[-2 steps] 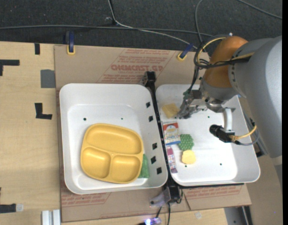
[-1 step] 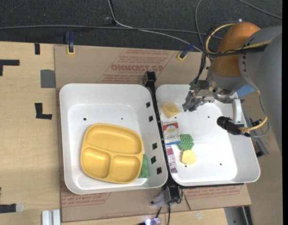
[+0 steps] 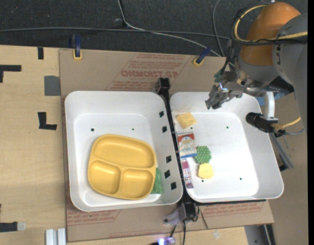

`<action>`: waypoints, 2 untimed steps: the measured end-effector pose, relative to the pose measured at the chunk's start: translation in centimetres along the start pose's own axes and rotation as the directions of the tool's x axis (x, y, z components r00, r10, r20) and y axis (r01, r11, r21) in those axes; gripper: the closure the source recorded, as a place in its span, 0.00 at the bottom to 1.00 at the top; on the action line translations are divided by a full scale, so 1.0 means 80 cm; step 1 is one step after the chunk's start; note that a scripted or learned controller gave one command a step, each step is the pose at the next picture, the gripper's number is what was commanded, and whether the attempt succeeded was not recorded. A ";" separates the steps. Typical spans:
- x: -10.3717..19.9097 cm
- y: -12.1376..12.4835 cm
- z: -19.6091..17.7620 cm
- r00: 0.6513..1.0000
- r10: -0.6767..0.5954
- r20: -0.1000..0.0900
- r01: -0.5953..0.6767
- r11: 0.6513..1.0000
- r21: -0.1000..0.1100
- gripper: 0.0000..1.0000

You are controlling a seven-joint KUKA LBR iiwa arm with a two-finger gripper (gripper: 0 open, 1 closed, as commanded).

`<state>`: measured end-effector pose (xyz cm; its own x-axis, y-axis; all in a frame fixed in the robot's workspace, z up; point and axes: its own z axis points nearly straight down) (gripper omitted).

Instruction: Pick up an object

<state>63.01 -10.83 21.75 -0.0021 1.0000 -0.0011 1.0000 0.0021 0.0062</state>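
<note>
Gripper point(image 3: 216, 100) hangs over the right bin's point(image 3: 259, 152) far edge, holding nothing; I can't tell its opening. Nearest pick: tan block point(image 3: 186, 120), just left and nearer. I'd centre over it, then go straight down.

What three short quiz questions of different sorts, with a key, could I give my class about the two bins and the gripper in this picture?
1. True or false: the yellow divided tray lies in the right bin.
2. Which item lies nearest the gripper? A) pale yellow block B) green textured piece C) small yellow piece
3. Fill in: a green item is wedged between the tray and the ____ wall of the left bin.

Key: 1. False; it lies in the left bin. 2. A. 3. Right.
</note>
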 end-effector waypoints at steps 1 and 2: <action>0.000 0.001 -0.026 1.000 0.001 -0.001 -0.001 1.000 0.005 1.00; 0.059 0.005 -0.029 1.000 -0.003 -0.002 0.003 1.000 0.007 1.00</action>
<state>63.37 -6.14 24.08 -0.0056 1.0000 0.0012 1.0000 0.0056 -0.0005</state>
